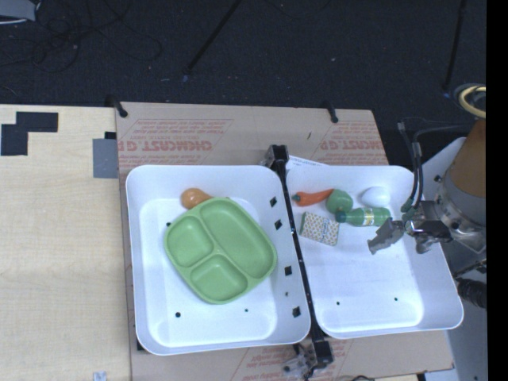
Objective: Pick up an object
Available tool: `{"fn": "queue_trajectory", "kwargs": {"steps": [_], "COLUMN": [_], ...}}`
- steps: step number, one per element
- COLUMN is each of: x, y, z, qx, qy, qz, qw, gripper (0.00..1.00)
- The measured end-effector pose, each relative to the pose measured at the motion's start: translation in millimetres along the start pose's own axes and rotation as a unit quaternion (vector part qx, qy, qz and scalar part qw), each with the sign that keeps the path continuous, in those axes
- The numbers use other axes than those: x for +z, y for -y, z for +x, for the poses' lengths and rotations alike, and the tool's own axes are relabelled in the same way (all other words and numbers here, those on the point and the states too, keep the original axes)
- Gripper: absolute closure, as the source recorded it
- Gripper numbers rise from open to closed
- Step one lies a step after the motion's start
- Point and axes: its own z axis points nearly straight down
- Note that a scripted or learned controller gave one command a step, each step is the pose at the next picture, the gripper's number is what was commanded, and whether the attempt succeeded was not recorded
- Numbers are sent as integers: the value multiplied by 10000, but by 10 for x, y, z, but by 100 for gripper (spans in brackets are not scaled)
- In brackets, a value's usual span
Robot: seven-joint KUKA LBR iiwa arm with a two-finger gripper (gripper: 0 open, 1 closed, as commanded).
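Note:
My gripper (403, 240) hangs over the right bin (381, 308) near its right wall, open, with nothing between its fingers. Just to its left lies a green bottle (367, 216) with a green round piece (339, 200) beside it. A white egg-shaped object (376, 194) sits behind the bottle. An orange carrot-like piece (315, 197) lies near the divider, and a small patterned packet (320, 228) lies in front of it. In the left bin (151, 292) a green divided plate (221, 248) rests with an orange ball (194, 198) at its far edge.
A black divider (290, 244) runs between the two bins. The bins stand on a cardboard sheet (238, 133) on a light wooden bench (55, 244). The front half of the right bin's floor is bare.

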Motion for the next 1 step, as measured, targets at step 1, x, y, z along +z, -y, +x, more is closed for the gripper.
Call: {"fn": "queue_trajectory", "kwargs": {"steps": [1], "x": [-48], "y": [-15], "z": [-1], "qx": [-9], "qy": [6], "qz": [-46], "qw": [10000], "gripper": [0]}}
